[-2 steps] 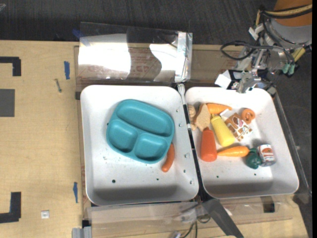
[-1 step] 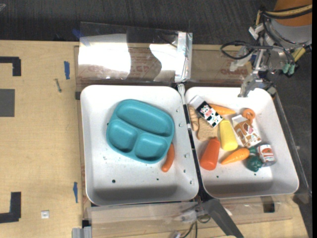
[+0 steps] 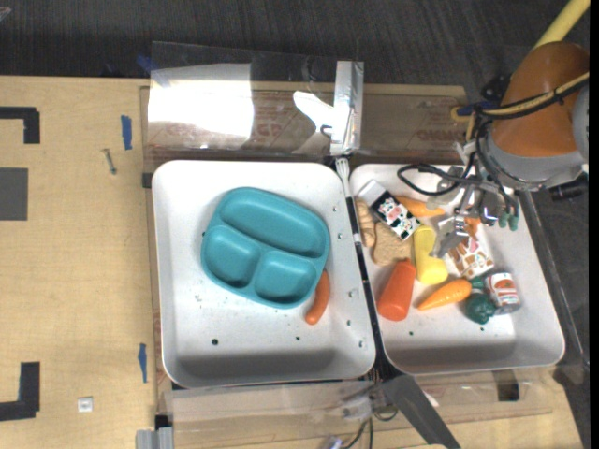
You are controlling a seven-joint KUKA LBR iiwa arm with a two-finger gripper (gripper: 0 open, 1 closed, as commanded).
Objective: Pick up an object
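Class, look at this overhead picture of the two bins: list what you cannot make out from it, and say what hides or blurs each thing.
- Gripper, camera view: its fingers merge with cables and toys in the right bin; open, shut or holding cannot be told.
- Orange toy in the left bin: its upper end is hidden under the teal divided plate.
- Dark green toy: too small and blurred to identify.
- Arm: cut off by the right edge.

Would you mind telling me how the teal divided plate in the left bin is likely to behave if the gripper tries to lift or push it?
The teal divided plate looks like rigid moulded plastic, so it should probably stay stiff. Its glossy surface and wide body suggest a two-finger grip could slip except at the rim. Lying flat in the left bin, it would likely slide, perhaps nudging the orange carrot at its edge.
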